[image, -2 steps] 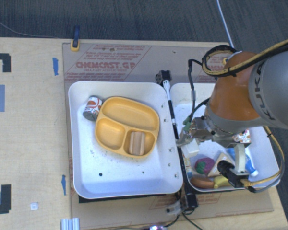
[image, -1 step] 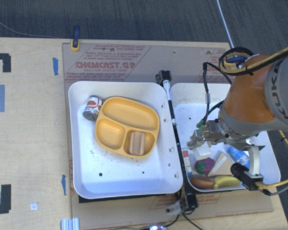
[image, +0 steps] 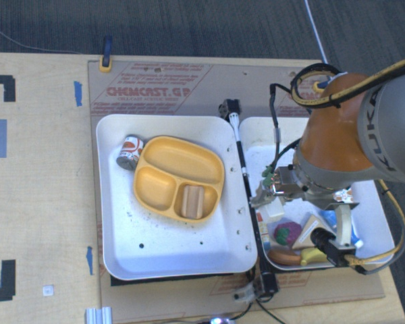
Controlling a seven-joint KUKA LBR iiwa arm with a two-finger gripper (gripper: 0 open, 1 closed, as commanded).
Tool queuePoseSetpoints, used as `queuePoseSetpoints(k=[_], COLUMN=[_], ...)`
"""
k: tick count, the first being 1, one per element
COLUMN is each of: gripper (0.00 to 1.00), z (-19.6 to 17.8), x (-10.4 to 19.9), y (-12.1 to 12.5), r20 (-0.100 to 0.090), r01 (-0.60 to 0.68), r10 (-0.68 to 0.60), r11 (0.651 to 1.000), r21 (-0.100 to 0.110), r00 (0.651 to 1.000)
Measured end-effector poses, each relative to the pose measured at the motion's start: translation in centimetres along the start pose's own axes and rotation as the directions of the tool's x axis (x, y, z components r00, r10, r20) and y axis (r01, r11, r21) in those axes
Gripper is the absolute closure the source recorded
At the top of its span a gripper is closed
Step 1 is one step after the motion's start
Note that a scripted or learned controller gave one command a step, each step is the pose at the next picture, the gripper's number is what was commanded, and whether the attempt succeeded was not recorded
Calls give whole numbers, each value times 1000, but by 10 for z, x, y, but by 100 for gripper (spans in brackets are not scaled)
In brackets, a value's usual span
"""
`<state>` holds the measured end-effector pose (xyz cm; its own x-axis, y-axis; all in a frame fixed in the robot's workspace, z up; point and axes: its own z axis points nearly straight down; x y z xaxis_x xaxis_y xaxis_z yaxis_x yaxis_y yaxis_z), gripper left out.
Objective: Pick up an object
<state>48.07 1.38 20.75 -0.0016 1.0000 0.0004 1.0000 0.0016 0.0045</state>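
From above, the arm (image: 351, 140) is reaching over the right bin (image: 386, 221), its hand hidden under the wrist, so its grip cannot be told. A purple object (image: 288, 233) is lying there. In the left bin (image: 115, 235), a yellow tray (image: 179, 179) is sitting beside a can (image: 129, 152).

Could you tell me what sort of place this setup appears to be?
Probably a robotics lab bench for grasping trials: a KUKA arm reaches over two white bins, one holding a yellow divided tray, with taped markers on the bench.
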Motion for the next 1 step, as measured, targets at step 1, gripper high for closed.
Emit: queuePoseSetpoints(k=[1], gripper=[100], z=[23], x=[-36], y=[-2], r20=[0], r01=[-3], r10=[3], r11=[1000], r21=[7], r00=[1000])
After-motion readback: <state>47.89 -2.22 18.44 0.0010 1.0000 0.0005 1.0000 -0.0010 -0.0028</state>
